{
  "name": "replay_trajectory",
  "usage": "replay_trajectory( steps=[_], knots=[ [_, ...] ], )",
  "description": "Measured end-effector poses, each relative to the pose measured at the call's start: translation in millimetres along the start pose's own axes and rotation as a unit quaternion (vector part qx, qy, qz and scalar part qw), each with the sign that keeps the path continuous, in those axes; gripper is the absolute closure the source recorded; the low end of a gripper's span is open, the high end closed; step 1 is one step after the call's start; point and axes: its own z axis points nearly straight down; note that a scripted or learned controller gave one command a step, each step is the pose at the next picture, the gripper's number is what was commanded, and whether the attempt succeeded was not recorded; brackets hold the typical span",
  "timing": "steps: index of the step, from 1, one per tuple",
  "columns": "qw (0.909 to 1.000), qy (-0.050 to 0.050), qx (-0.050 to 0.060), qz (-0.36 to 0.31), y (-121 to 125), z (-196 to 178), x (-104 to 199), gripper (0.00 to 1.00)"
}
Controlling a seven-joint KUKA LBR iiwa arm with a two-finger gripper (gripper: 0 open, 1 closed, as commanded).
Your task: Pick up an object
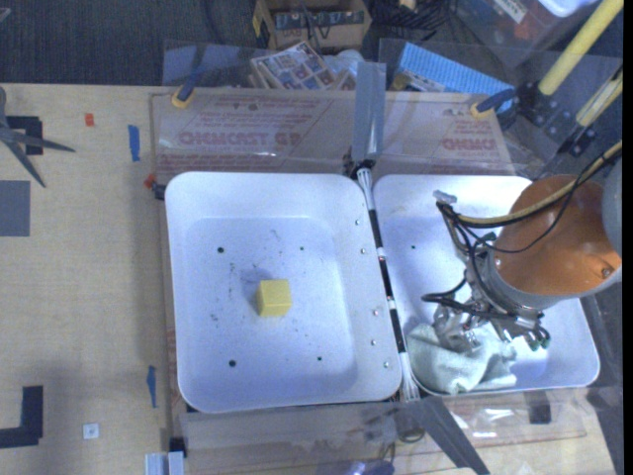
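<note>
The white cloth lies crumpled in the near corner of the right bin, against its front wall. It looks soft, light and limp (a rag or small towel, by its folds), so it should bunch rather than slip, and a raised fold near its middle seems the best place to pinch. The gripper is low over the cloth's upper part, touching or almost touching it; whether its fingers are spread or closed on fabric I cannot tell, since the wrist hides them. Above it sits the arm's orange band. In the left bin a small yellow block rests alone, well apart.
</note>
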Motion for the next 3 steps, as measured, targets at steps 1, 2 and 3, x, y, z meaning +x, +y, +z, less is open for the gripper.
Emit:
replay_trajectory(
  steps=[1, 2, 3],
  knots=[
    [0.9672, 0.002, -0.001, 0.254, -6, 1, -6, 1.0],
    [0.9764, 0.001, -0.001, 0.216, -8, 1, -12, 1.0],
    [0.903, 0.0, -0.001, 0.43, -4, 0, 7, 1.0]
  ],
)
